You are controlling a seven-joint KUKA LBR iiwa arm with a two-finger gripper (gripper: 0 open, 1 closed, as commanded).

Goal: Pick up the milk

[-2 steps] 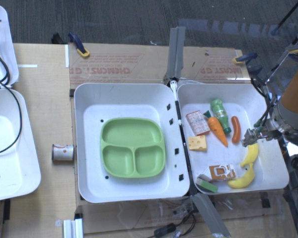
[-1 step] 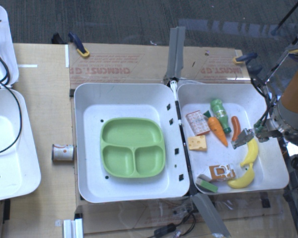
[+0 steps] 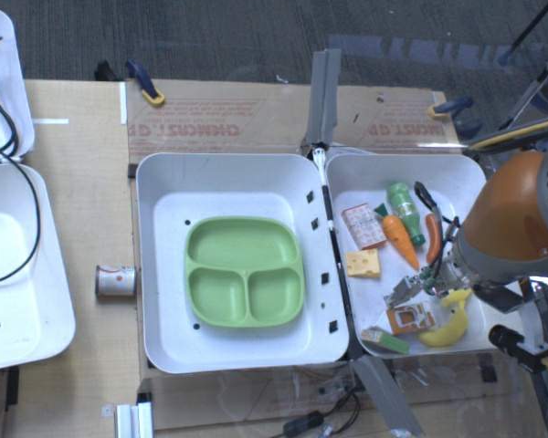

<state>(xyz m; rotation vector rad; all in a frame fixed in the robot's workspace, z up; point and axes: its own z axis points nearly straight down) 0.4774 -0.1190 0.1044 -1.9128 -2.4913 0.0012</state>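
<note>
Two white bins sit side by side on the tabletop [image 3: 82, 135]. The left bin [image 3: 155, 245] holds one green divided plate [image 3: 245, 272]. The right bin [image 3: 466, 167] holds one milk carton [image 3: 410, 318], one banana [image 3: 446, 328], one carrot [image 3: 402, 236], one green bottle [image 3: 405, 206], one cheese wedge [image 3: 363, 263] and one red-and-white packet [image 3: 363, 225]. The jaws [image 3: 424, 284] sit low just above the milk carton, near the bin's front; I cannot tell whether they are open or closed.

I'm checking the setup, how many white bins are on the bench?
2. The left bin holds a green plate. The right bin beside it holds the food items, with the arm over its right side.
</note>
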